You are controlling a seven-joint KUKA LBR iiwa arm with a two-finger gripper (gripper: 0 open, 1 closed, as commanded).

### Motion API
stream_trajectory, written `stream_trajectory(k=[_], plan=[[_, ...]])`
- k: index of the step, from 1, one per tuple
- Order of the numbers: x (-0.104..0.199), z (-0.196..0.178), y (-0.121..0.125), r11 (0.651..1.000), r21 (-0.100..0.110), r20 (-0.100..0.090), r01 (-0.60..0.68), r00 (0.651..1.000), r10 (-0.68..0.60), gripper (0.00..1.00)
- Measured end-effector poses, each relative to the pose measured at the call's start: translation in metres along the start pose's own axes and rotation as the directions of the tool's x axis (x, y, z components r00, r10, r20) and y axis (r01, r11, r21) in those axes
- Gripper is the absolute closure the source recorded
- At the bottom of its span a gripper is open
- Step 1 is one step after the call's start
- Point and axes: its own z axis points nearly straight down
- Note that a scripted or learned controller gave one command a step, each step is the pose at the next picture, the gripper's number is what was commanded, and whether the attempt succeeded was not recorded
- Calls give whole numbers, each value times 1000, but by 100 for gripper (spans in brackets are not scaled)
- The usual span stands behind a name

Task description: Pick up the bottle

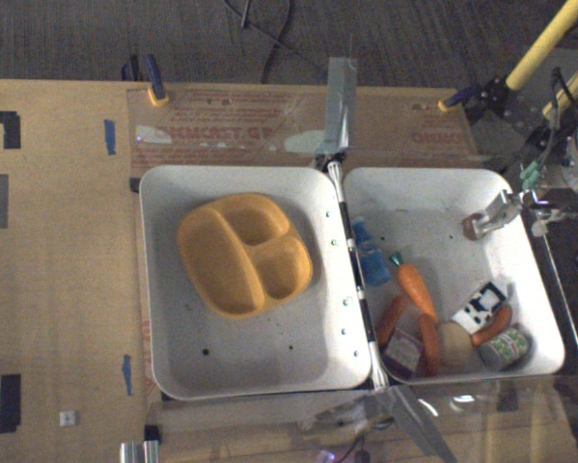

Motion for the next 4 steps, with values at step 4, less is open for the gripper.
stream_trajectory(k=[4], plan=[[62,124,17,968,1,-2,250,968,-250,0]])
